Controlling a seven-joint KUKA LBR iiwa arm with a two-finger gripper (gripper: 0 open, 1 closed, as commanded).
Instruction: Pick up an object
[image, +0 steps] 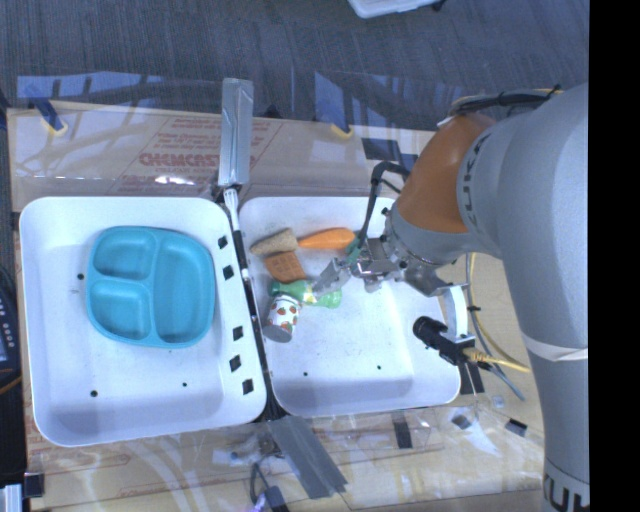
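Two shallow white bins sit side by side on the bench. The left bin (50, 380) holds one thing: a blue divided tray (152, 285), three compartments, lying flat toward the upper half of the bin, nothing in its compartments that I can make out. Bare white floor surrounds it on all sides.

The right bin (350, 385) holds a cluster of small objects, all crowded into its upper left part near the divider between the bins. An orange carrot-shaped piece (327, 239) lies roughly level near the far wall. Just left of it is a tan bread-like piece (272, 241), and touching below that an orange-brown block (286, 266). Lower down lies a green item (305, 294), and beside it, nearest the divider, a small white cup-like object with a printed pattern (283, 316), tipped on its side. The lower and right parts of this bin's floor are bare.

My arm comes in from the right, orange band above the wrist, over the right bin. My gripper (335, 275) is down among the cluster, its tip at the right end of the green item and just below the carrot-shaped piece. Whether I am released or clenched there I cannot tell; the metal parts blur together at this angle, and nothing is visibly lifted off the floor.
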